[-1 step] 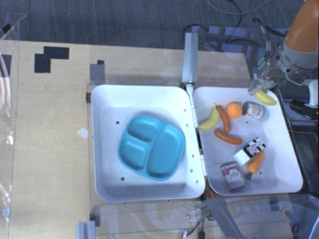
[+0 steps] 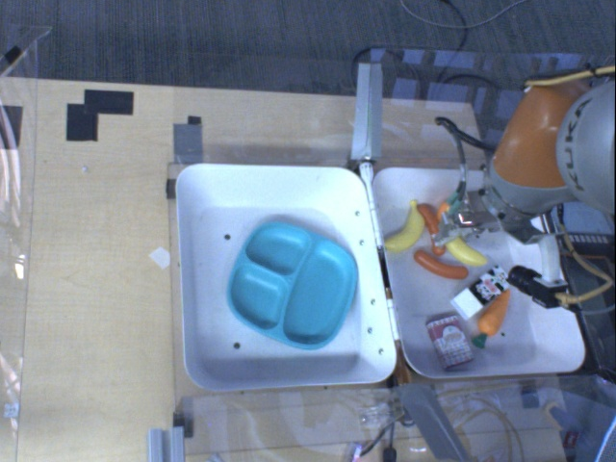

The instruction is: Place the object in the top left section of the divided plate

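Observation:
The blue divided plate (image 2: 294, 284) lies in the left white bin (image 2: 207, 200); its two smaller sections face left and its large section faces right. All three sections are bare. My gripper (image 2: 460, 219) hangs over the right bin (image 2: 558, 349), low among a cluster of toy foods. One yellow banana (image 2: 404, 231) lies just to its left and a second banana (image 2: 466, 252) just below it. A red sausage (image 2: 440, 264) rests in front of them. A small orange-red piece (image 2: 428, 217) sits right by the gripper.
Also in the right bin are an orange carrot (image 2: 494, 313), a white and black item (image 2: 479, 294) and a brown packet (image 2: 449, 341). A metal divider rail (image 2: 367, 123) runs between the bins. Cables trail at the right edge.

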